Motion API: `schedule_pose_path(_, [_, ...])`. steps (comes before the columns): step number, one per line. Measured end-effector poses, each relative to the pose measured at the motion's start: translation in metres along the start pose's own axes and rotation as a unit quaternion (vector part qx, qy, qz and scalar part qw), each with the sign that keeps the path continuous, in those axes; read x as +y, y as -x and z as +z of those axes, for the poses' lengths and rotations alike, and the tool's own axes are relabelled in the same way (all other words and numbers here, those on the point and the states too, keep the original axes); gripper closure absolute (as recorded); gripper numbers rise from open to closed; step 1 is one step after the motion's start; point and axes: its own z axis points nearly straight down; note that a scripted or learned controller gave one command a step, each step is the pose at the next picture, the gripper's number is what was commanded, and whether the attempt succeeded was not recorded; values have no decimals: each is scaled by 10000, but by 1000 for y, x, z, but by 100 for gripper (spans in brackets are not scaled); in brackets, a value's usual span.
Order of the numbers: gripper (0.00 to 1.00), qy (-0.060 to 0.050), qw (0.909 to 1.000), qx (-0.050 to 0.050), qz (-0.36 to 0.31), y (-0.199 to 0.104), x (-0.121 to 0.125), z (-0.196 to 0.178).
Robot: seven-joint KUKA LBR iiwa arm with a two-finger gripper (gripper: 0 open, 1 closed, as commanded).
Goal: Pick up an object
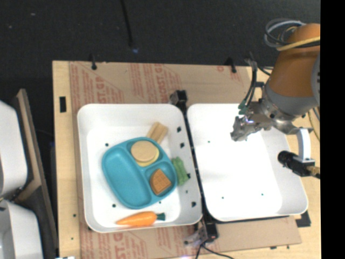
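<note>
Orange carrot point(141, 218): laid lengthwise along the near wall of the left bin, green stub toward the right, just beside the near edge of the blue tray.
Left bin point(90, 128): a shallow white tub on the left half of the counter; all the loose objects are found in it.
Blue tray point(122, 179): a three-compartment plate set at a slant in the middle of the left bin; its large left compartment is seen bare.
Brown waffle-like piece point(160, 181): rested in the tray's lower right compartment.
Green piece point(179, 171): wedged beside the tray's right edge, against the wall of the left bin.
Tan round disc point(145, 151): seated in the tray's upper right compartment, overlapping its rim.
Tan block point(157, 131): placed just beyond the disc, touching the far tip of the tray.
Right bin point(253, 198): a second white tub set touching the left bin along the centre divide.
End effector point(241, 129): held over the far part of the right bin, well apart from every object; whether its fingers are spread or pressed together cannot be told, and nothing is seen between them.
Arm point(294, 74): grey with an orange band, entered from the right.
Counter point(135, 82): a pale board with red printed lettering, visible beyond both bins.
</note>
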Motion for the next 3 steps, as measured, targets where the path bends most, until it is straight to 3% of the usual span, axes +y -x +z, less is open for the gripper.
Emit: schedule_pose_path(3, [100, -2, 10000, -1, -1, -145, 30, 14])
